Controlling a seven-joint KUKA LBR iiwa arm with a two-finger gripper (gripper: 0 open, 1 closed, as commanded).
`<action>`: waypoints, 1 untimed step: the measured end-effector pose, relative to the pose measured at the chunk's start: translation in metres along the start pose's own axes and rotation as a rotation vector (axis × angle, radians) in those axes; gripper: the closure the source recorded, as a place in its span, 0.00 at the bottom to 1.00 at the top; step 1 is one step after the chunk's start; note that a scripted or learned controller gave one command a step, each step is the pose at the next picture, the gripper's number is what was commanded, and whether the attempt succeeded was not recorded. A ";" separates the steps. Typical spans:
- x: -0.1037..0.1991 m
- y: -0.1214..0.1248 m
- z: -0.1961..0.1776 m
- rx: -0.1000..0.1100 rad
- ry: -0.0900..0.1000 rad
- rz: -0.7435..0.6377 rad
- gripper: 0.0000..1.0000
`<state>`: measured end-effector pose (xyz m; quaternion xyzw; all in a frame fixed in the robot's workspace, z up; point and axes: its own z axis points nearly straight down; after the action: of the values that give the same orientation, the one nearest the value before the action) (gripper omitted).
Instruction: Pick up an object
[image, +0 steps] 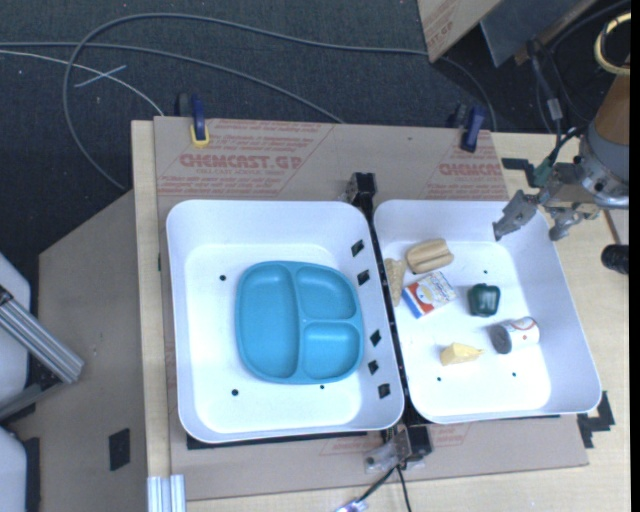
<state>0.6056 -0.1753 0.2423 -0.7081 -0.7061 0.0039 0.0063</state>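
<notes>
Open gripper above the right bin, nothing picked yet.

We see the two-finger gripper with fingers spread and holding nothing, over the far corner of the right white bin. We judge the near dark green rounded object an easy target. The blue divided plastic tray fills the left white bin. The brown board reads "CHEMCAST".

Even, fairly bright overhead light washes the white bins almost to glare (their inner walls lose detail); shadows stay soft and short, the dark floor dim, edges slightly blurred.
</notes>
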 end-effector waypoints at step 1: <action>0.001 0.002 -0.008 -0.014 -0.003 -0.003 0.00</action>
<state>0.6081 -0.1748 0.2505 -0.7070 -0.7072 0.0001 0.0004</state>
